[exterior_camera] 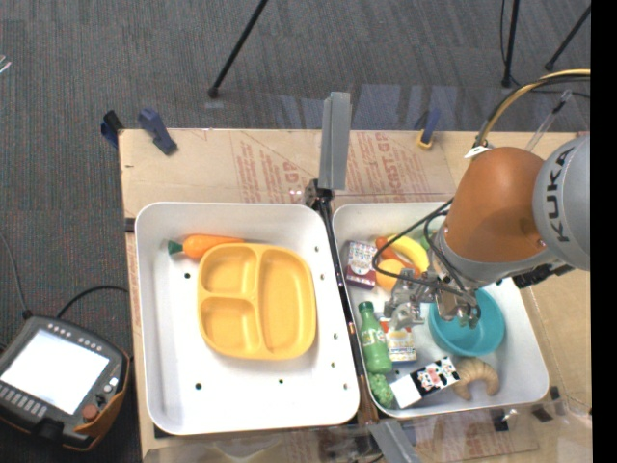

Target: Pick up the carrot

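The orange carrot (207, 245) with its green top lies in the left bin (154, 355), along the far edge, touching the upper left rim of a yellow divided plate (258, 300). My gripper (429, 304) hangs over the right bin (532, 355), well to the right of the carrot, above a clutter of toys. Its fingers stand open with nothing between them. The arm's orange wrist band (496, 215) covers part of the right bin's far side.
The right bin holds a green bottle (374, 338), a yellow banana (407, 252), a teal bowl (477, 328), a croissant (480, 376), a patterned box (434, 376) and a small can (361, 263). A teach pendant (53, 379) lies at the lower left.
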`<state>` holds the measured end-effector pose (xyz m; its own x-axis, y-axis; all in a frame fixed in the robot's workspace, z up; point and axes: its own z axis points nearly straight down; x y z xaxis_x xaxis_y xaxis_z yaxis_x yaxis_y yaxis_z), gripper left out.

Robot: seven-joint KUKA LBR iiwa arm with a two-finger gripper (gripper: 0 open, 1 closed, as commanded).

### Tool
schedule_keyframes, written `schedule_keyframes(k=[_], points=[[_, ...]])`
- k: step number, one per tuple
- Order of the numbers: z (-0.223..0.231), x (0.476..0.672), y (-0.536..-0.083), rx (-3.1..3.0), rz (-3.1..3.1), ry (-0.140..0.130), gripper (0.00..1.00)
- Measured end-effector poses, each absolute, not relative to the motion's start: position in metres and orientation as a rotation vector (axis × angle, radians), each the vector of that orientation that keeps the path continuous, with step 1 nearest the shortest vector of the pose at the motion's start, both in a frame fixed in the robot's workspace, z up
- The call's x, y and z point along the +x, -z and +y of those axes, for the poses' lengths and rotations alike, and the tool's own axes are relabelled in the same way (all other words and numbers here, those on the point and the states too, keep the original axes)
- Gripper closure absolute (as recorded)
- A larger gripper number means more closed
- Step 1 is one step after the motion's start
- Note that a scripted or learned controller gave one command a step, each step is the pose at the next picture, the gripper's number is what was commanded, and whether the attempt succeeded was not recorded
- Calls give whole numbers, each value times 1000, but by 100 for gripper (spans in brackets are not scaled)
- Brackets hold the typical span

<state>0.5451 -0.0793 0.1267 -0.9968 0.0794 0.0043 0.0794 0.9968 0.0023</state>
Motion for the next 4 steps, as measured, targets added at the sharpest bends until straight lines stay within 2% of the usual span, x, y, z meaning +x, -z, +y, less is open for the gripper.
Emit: schedule_keyframes(k=[1, 2, 3, 4], points=[[-9, 534, -190, -204, -3140, 4, 100], [-59, 555, -305, -39, -3152, -1, 100], [-5, 556, -189, 31, -3128, 4, 100], [-9, 506, -213, 871, -3018, 4, 100]])
